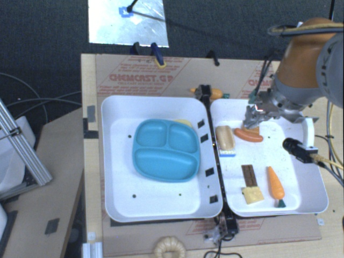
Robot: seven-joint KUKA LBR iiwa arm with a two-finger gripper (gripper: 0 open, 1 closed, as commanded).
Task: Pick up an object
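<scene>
- The grey arm with its orange band reaches in from the right, and its tool (251, 120) hangs low over the far part of the right-hand shallow white bin (317, 198), just above the orange-red toy sausage (249, 136).
- Whether the tool is wide or narrow cannot be told; its tip is small and blurred here, and nothing can be seen held in it.
- The sausage lies on the bin floor, slanted, just beside the tan toy bun on its blue base (225, 139). It looks like the likeliest thing to be picked.
- To do this step well, the tool should probably close across the sausage's short width, centred along its length, and drop straight down so that it does not nudge the bun.
- A lift should wait until the sausage is firmly pinched; a round, smooth toy may well roll or slip.
- The right bin also holds a brown chocolate-like bar (248, 174), a pale yellow cheese-like wedge (252, 195) and an orange toy carrot (276, 183), all nearer the front.
- The left-hand shallow white bin (115, 198) holds a blue sectioned plastic plate (165, 149).
- Both bins sit side by side on the counter (177, 71).
</scene>
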